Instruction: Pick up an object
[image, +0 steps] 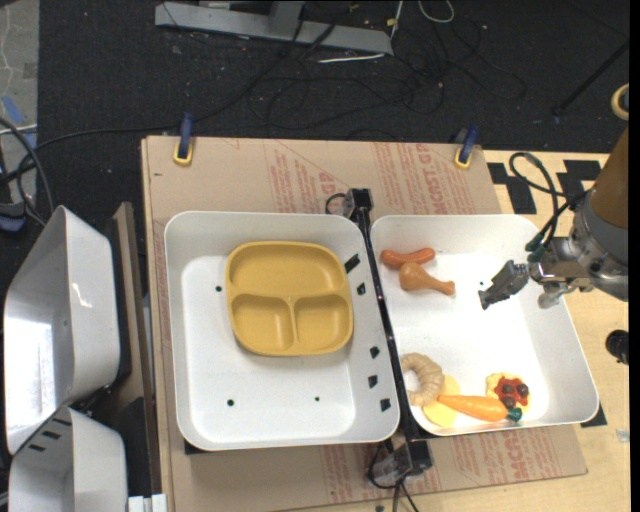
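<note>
The arm reaches in from three o'clock, and its gripper (497, 287) hangs over the right bin (560, 330) with nothing between the jaws — whether they stand wide or narrow I cannot tell, since the dark tip is too small to read. This looks like the approach step: no object is taken yet. The nearest candidates lie toward nine o'clock of the gripper, near it — a toy chicken drumstick (426, 281) and, just beyond it toward eleven o'clock, an orange sausage (407, 257), the two close together or touching. At the bin's six o'clock edge sits a cluster: a toy shrimp (422, 376), a carrot (472, 406) lying on a pale yellow piece, and a small pizza slice (510, 389). The next move, in my judgement, calls for centring over one item — the drumstick seems the shortest reach — and descending without nudging the sausage. The left bin (195, 330) holds a yellow divided plate (290, 298). Both bins rest on a cardboard-covered tabletop (300, 170) held by clamps (183, 150); beyond lie dark floor and loose cables (300, 70).
</note>
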